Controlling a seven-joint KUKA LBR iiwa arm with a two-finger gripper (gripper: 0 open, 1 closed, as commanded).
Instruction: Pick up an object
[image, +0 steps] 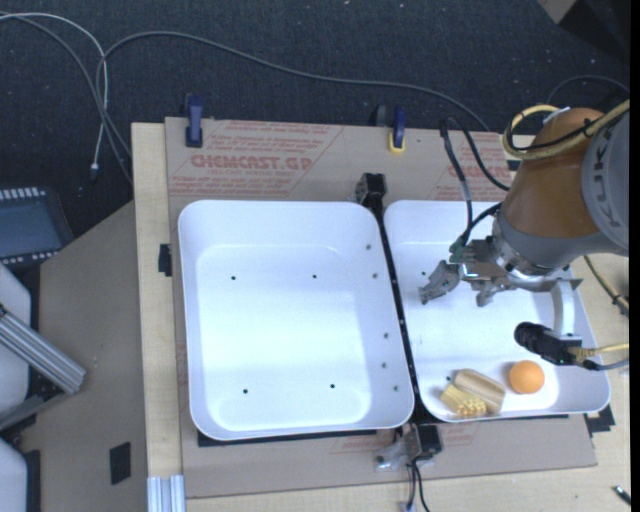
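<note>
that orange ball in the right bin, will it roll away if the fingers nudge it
Probably. The orange ball looks round and smooth, so a sideways touch would likely send it rolling across the right bin. The bin's near rim and the corn cob beside it might stop it. It looks light for its size.

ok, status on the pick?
Gripper over right bin, fingers open, nothing between them. Orange ball and corn sit at the bin's near edge, apart from the gripper. Nothing in the way.

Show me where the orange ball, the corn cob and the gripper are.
orange ball (526, 377), camera view, centre of the ball.
corn cob (464, 402), camera view, middle of the yellow kernels.
gripper (458, 286), camera view, midway between fingertips.
</note>
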